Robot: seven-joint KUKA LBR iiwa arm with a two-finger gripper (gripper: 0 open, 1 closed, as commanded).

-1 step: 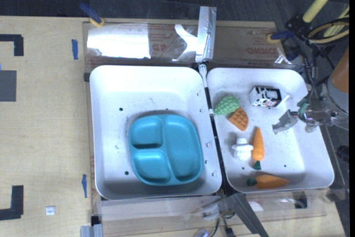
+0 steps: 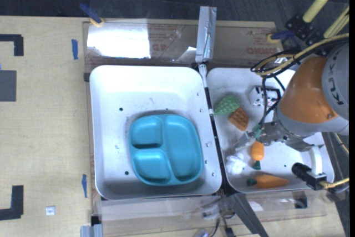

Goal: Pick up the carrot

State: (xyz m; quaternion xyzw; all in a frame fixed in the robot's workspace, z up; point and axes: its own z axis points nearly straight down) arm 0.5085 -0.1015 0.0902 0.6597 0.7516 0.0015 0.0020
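The carrot point(image 2: 270, 180) lies flat near the front edge of the right bin point(image 2: 222, 119). It is long and orange, with its green top pointing left. My gripper point(image 2: 259, 134) hangs over the middle of the right bin, below the orange wrist band. It is a short way behind the carrot and apart from it. A small orange fruit-like piece point(image 2: 257, 151) with a green tip sits just under the gripper, between it and the carrot. The arm's bulk hides the bin's right side.
A green leafy toy point(image 2: 227, 105) and an orange waffle-like block point(image 2: 239, 118) lie at the back left of the right bin. A white lump point(image 2: 236, 164) sits left of the carrot. The left bin point(image 2: 111, 91) holds a blue divided plate point(image 2: 165, 148).
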